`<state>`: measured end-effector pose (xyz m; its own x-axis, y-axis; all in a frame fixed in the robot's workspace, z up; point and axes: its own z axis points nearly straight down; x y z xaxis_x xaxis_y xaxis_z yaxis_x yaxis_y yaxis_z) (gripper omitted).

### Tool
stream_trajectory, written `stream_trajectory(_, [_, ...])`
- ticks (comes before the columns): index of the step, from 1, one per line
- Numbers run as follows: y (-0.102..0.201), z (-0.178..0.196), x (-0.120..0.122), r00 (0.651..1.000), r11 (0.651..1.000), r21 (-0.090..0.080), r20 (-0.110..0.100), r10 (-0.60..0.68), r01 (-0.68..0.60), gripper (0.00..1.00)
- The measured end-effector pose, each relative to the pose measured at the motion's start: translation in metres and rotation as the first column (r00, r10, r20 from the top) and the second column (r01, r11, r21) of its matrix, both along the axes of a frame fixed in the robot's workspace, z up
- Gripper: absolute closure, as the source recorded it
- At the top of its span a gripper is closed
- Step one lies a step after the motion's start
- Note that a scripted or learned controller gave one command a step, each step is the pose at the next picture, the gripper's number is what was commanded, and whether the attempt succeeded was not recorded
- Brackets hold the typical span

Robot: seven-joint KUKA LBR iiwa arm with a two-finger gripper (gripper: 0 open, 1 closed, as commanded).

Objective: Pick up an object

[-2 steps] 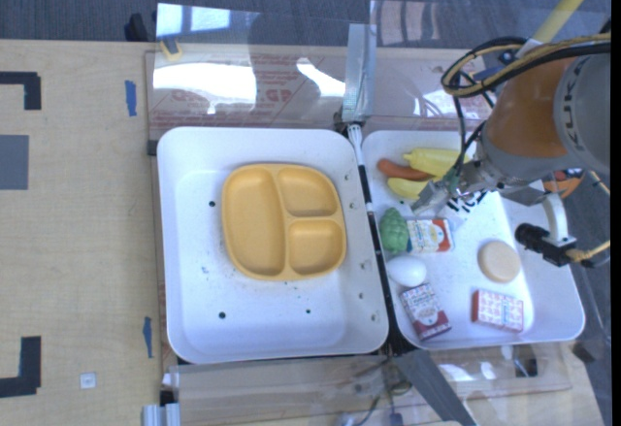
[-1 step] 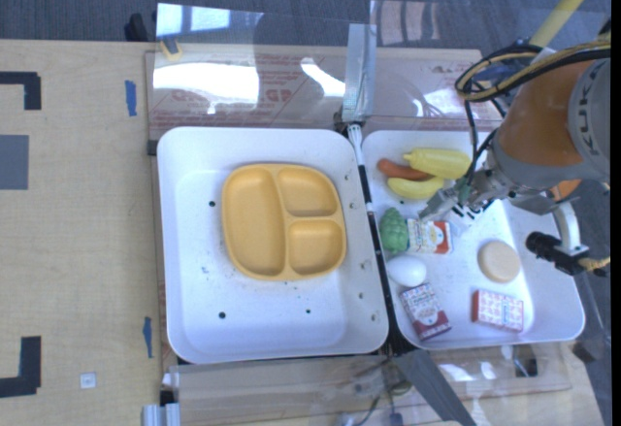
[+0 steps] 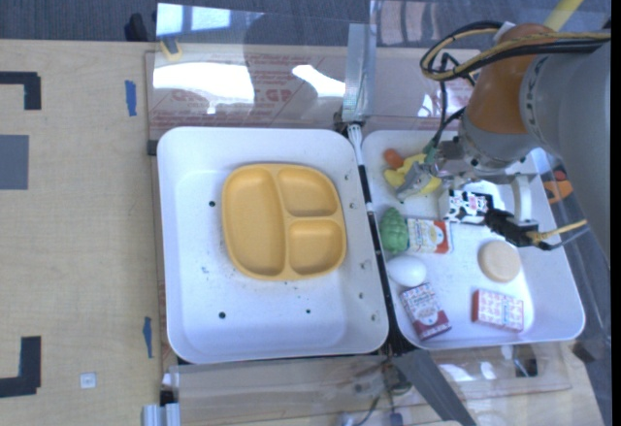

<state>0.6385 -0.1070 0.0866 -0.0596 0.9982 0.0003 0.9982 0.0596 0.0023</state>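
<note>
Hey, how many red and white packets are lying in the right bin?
3: one packet beside the green item, one packet at the front edge, one packet front right. The arm may hide others.

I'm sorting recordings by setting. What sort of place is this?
Most likely a robotics lab bench set up for grasping trials. Two shallow white bins sit side by side: the left bin holds a yellow divided tray, the right bin small toy groceries. The grey arm reaches over it.

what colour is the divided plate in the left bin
Yellow-orange divided plate, clearest in the camera view.
</note>
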Motion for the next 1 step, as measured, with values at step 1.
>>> stream_trajectory(1, [-0.0013, 0.0008, -0.0653, 1.000, 1.000, -0.001, 0.003, 0.031, -0.031, 0.00])
